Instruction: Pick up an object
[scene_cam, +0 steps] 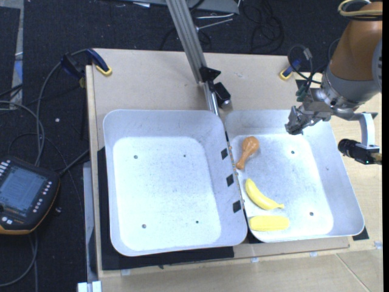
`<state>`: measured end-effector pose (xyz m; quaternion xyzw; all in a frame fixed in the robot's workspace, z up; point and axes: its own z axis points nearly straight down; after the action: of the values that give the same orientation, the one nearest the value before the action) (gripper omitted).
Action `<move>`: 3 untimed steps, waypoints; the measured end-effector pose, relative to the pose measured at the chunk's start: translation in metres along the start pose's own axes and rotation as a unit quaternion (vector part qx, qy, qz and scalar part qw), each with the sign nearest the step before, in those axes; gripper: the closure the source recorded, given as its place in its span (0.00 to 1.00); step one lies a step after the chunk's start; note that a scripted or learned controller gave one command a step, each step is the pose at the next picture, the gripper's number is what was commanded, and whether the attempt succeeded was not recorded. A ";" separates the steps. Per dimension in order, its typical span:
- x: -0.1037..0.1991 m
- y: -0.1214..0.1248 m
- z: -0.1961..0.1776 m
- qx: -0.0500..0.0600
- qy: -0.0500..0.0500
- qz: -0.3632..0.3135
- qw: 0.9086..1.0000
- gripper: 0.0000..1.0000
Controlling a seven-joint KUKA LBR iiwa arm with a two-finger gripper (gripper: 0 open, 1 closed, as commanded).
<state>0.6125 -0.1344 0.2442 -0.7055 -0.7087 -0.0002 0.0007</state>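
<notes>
In the right bin [322, 163] lie three things. An orange drumstick-shaped toy [246, 150] rests near the bin's left wall. Below it a yellow banana [261, 196] lies slanted, and a yellow oblong piece [269, 223] sits at the front edge. My gripper [296, 125] hangs over the bin's far rim, up and to the right of the drumstick, well apart from all three things. Nothing is seen between its tips.
The left bin [164, 181] stands beside the right one, with black clips along the shared edge. A slanted metal post [191, 35] rises from the back of the bench. Blue and yellow clamps [97, 62] grip the bench's far corners.
</notes>
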 end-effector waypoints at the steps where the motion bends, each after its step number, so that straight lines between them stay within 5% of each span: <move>1: 0.049 -0.003 0.010 0.000 0.000 0.000 1.000 1.00; 3: 0.155 0.013 0.008 0.000 0.000 0.000 1.000 1.00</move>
<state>0.6252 0.0202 0.2361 -0.7052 -0.7090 -0.0003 0.0005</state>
